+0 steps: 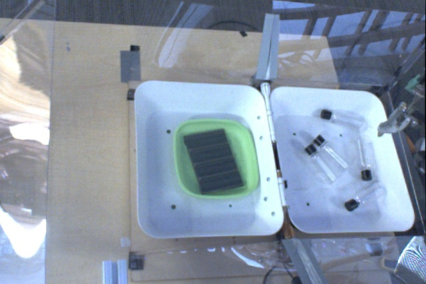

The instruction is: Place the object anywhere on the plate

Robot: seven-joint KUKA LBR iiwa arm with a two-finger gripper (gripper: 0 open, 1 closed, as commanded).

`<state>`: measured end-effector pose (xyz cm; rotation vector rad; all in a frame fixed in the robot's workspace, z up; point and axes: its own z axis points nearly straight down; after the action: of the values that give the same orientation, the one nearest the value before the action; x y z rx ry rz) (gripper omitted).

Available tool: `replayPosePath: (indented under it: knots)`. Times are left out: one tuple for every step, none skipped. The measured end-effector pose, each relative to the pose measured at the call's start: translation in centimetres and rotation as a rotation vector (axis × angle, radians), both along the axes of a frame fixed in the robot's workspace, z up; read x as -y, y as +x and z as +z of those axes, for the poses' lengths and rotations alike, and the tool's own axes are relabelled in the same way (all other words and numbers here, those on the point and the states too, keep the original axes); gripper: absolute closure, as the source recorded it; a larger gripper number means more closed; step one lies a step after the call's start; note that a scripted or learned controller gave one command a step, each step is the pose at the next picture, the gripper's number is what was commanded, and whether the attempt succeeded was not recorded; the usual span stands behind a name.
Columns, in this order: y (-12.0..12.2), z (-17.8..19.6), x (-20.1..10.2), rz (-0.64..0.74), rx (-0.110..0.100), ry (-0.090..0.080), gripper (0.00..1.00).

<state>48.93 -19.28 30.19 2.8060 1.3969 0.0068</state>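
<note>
Hand [393,122] barely poking in at the right edge, just a greyish metal bit over the rim of the right bin [393,209], mostly cut off, so can't tell how open it is or whether anything's in it. Just below and left of it, scattered across that bin's floor: clear vials with black caps, hard to pick out against the white. One near the top [336,116], a pair touching in the middle [323,153], one upright-ish along the right side [364,159], one at the bottom [363,198]. Glass bodies nearly invisible, caps doing all the work. Over in the left bin [153,209], a green plate [183,173] sitting roughly centre, with a dark ribbed block [213,160] lying on it at a slight tilt. Both bins side by side on the wooden table [80,143], with heavy glare and reflections washing out the left part.
</note>
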Motion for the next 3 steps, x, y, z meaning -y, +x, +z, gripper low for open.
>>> replayPosePath:
  knots:
    - [-0.1,1.6,0.5,-0.075,0.0,0.0,0.0]
    - [-0.1,-2.9,0.6,-0.128,-0.003,0.004,0.0]
    - [0.0,-0.9,0.6,-0.177,0.0,0.002,0.0]
